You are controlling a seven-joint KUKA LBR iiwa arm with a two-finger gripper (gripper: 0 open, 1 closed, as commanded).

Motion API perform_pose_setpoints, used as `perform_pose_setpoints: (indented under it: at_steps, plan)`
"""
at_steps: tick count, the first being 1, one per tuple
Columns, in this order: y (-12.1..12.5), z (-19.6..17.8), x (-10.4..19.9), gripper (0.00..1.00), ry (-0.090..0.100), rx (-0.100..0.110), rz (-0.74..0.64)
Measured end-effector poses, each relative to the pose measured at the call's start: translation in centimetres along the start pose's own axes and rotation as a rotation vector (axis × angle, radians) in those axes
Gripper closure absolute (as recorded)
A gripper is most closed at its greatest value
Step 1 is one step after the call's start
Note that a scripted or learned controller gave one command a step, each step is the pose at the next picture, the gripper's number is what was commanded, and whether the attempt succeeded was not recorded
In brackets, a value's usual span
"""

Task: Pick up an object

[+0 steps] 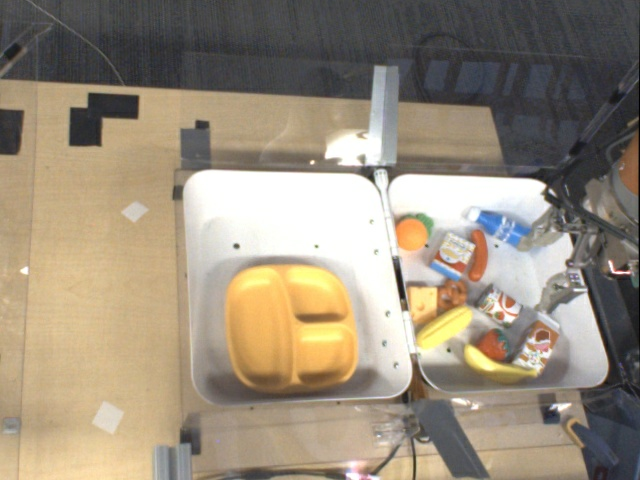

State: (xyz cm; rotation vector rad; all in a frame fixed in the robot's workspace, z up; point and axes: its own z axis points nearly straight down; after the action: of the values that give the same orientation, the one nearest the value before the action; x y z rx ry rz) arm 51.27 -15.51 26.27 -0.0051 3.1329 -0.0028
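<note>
Gripper (pixel 560 258) at the frame's right edge, over the right bin (pixel 590 368), fingers spread and clasping nothing; poised above the toy clutter, seemingly lining up a pick; nearest candidates: blue bottle (pixel 500 227) upper right, small carton (pixel 540 346) lower right; yellow tray (pixel 291 322) alone in the left bin (pixel 260 203).

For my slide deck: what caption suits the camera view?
Two-finger gripper poised over right white bin of toy food; yellow divided plastic tray in left white bin.
</note>
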Motion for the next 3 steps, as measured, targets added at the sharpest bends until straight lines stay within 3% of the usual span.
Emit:
perform_pose_setpoints:
  at_steps: [1,2,3]
  plan:
    - [0.4,12.2,-5.8,0.00,0.010,-0.003,0.206]
    - [0.0,16.0,-10.0,0.00,-0.022,0.000,0.550]
    - [1.1,17.0,-14.7,0.00,0.008,0.007,0.772]
